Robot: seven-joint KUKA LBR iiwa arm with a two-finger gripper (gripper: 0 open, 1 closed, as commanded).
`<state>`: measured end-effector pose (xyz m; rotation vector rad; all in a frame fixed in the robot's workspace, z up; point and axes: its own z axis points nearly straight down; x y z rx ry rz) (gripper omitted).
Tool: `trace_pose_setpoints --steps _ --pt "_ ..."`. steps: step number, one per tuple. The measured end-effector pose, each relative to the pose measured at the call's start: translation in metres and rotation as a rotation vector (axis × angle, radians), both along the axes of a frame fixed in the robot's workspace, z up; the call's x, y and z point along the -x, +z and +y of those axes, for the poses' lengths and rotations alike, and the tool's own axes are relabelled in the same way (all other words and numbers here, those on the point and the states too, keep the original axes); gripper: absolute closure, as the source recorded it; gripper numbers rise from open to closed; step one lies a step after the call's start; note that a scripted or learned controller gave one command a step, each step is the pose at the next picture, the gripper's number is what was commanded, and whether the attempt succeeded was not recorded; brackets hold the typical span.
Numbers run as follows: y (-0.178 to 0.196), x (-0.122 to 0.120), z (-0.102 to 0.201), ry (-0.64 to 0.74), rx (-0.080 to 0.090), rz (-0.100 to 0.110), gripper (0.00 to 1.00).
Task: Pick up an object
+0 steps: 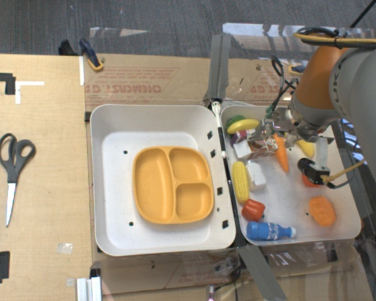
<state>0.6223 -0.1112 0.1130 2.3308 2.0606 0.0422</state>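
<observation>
Gripper point(264, 137) of mine is hovering low in the right shallow white bin point(338, 231), beside a yellow plastic banana point(242, 125); whether it is parted or closed, I cannot tell.

Just one fixed camera, mounted above the bench and looking down at a slant. It's far enough back to catch both white bins, the left bin point(103, 187) and the right bin point(338, 221), plus the wooden benchtop point(44, 187) on the left. The arm point(338, 74) pokes in from the right.
</observation>
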Motion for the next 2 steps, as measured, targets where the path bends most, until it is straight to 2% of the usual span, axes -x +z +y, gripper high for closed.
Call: trace_pose_setpoints --steps 1,2 --pt "-0.001 -0.007 -0.004 -0.142 -0.007 0.008 0.00" --pt "-0.003 0.014 -0.014 -0.290 -0.018 0.001 0.00"
